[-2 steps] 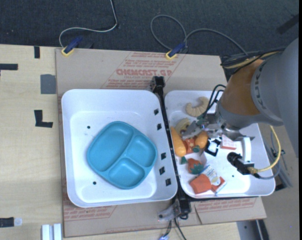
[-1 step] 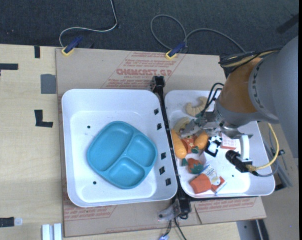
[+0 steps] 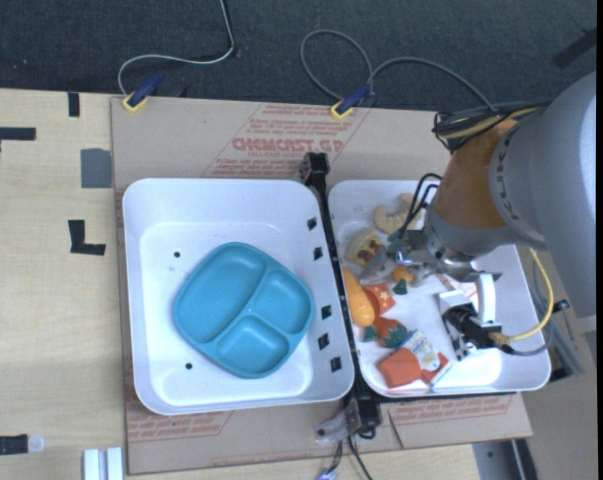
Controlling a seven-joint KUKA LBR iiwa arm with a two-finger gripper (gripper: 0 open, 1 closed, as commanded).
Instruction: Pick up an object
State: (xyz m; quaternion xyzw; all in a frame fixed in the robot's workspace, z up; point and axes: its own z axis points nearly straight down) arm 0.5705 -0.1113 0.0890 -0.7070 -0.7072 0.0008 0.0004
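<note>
Cardboard (image 3: 281,143) printed "CHEMCAST GP" in red covers the surface under both bins. Right bin (image 3: 526,373) – gripper (image 3: 406,258) low among small toys (image 3: 381,308); left holds a blue divided plate (image 3: 243,308).

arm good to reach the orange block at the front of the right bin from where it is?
Probably yes. The orange block lies exposed near the front edge of the right bin, nothing on top of it. The arm already hangs over that bin. Small toys crowd the block's left side.
</note>
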